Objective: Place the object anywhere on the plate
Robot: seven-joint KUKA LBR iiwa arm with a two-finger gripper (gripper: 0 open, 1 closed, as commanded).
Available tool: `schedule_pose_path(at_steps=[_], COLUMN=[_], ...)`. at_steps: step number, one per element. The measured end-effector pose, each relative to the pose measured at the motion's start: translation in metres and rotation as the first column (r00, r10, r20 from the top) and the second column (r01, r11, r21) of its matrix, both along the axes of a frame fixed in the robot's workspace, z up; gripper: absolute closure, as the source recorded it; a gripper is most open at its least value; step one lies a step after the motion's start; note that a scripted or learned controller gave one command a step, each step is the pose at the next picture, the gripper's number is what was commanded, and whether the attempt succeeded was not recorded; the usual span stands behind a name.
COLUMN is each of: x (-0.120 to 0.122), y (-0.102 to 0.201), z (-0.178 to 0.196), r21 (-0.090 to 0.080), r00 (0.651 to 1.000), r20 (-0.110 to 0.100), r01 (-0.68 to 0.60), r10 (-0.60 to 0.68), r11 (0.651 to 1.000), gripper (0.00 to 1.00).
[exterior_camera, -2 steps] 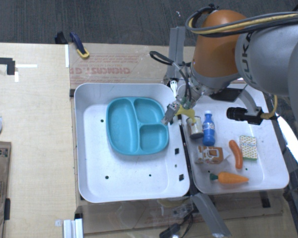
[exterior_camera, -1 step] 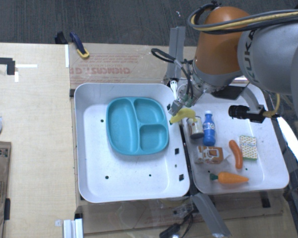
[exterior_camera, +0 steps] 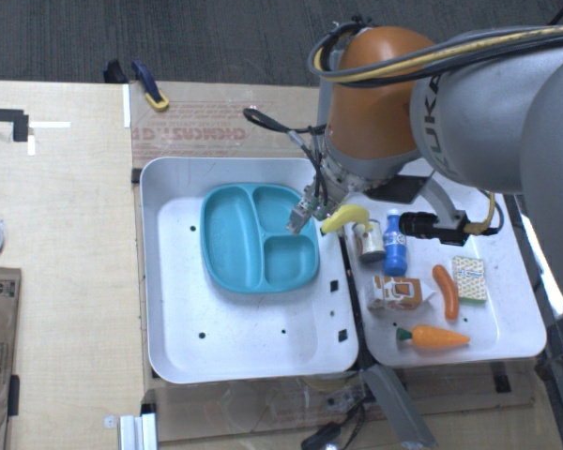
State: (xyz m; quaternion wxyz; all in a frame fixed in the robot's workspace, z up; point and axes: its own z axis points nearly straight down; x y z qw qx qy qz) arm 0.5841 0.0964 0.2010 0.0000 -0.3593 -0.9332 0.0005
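Observation:
A light blue divided plate (exterior_camera: 244, 242) lies in the left white bin (exterior_camera: 235, 345). My gripper (exterior_camera: 302, 216) hangs over the plate's right rim, by the upper right compartment. A yellow banana (exterior_camera: 345, 217) sits just right of the gripper, near the wall between the two bins. I cannot make out whether the banana touches the gripper or rests in the right bin. The arm's orange band (exterior_camera: 375, 92) and grey body cover the area above the right bin.
The right bin (exterior_camera: 507, 340) holds a silver can (exterior_camera: 367, 242), a blue bottle (exterior_camera: 394, 242), a brown and white carton (exterior_camera: 397, 293), a red sausage (exterior_camera: 444, 291), a pale packet (exterior_camera: 469, 279) and a carrot (exterior_camera: 436, 338). Cardboard (exterior_camera: 216, 129) lies behind the bins.

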Motion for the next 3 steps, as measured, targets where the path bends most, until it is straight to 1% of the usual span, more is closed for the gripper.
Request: schedule_pose_path(at_steps=[1,2,3], x=[-0.049,-0.085,-0.083], y=[0.026,0.038,0.04], z=[0.039,0.038,0.025], r21=[0.0,0.0,0.0], r00=[0.994,0.993,0.994], r20=[0.0,-0.001,-0.002], r01=[-0.111,-0.119,-0.114], r10=[0.111,0.119,0.114], r11=[0.994,0.993,0.994], gripper=[1.0,1.0,1.0])
